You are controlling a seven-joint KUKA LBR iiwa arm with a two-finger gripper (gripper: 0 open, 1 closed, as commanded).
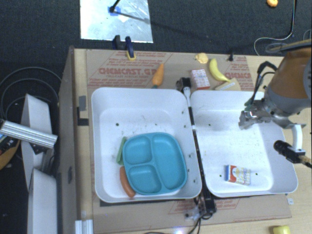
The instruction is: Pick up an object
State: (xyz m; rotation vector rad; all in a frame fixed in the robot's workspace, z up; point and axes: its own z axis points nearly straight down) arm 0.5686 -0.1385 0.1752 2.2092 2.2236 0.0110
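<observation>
In the right white bin [253,191] lies a small red-white-blue carton [237,174]; the gripper [248,117] above looks empty, perhaps closed.

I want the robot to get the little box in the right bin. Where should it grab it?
The little box lies flat on the right bin floor, with bare floor around it. Probably best from straight above, pinching its two long edges across the narrow width.

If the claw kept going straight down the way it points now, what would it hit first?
Most likely the bare white floor of the right-hand bin: the claw hangs over its upper part, apart from the small red, white and blue carton lying nearer the camera. Height is unclear.
</observation>
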